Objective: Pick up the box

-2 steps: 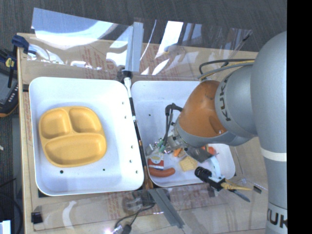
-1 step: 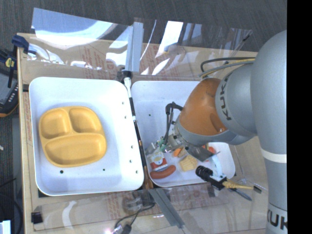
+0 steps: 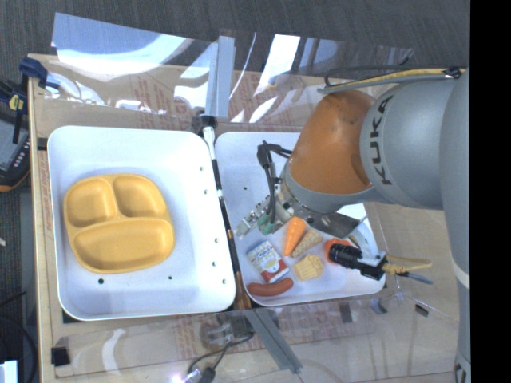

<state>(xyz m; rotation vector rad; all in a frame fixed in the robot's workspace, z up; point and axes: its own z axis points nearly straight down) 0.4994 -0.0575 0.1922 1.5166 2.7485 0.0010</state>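
The grey arm [image 3: 415, 142] with its orange band reaches in from 3 o'clock and covers much of the right bin [image 3: 239, 154]. The left bin [image 3: 120, 302] holds a yellow divided plate [image 3: 120, 222] at its centre. The gripper [image 3: 260, 218] hangs low over the right bin's 9 o'clock side; the wrist hides whether it is open or closed, and nothing can be seen in its grasp. The small white-and-blue box [image 3: 263, 254] lies on the bin floor at about 7 o'clock, just below the gripper. An orange carrot [image 3: 295, 234] lies at the box's 2 o'clock, a tan cracker [image 3: 309, 268] at its 4 o'clock and a red sausage [image 3: 270, 287] at its 6 o'clock.
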